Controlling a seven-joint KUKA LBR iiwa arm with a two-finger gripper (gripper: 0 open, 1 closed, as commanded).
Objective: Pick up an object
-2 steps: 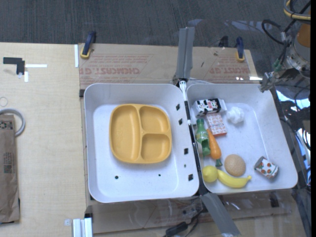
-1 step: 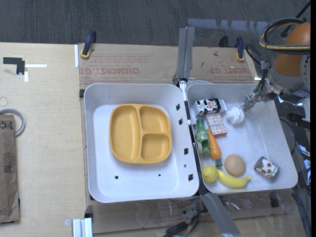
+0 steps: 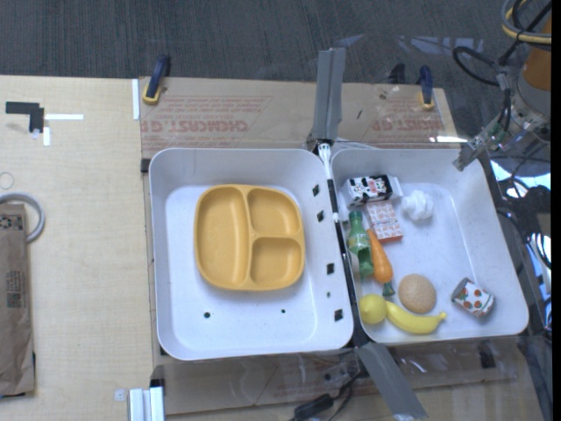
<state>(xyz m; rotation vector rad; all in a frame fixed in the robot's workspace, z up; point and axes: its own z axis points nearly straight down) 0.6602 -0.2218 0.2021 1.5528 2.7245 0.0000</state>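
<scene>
The right bin holds several small items: a black-and-white cow-print box, a white crumpled lump, a pink packet, a green bottle, an orange carrot, a brown bun, a lemon, a banana and a small red-and-white carton. My gripper hangs over that bin's far right corner, away from all the items, with nothing seen in it. Cables partly hide the arm above it.
A yellow divided plate lies in the left bin. A grey divider stands between the bins at the back, and blue clamps hold cardboard behind them. A brown paper bag lies at the far left.
</scene>
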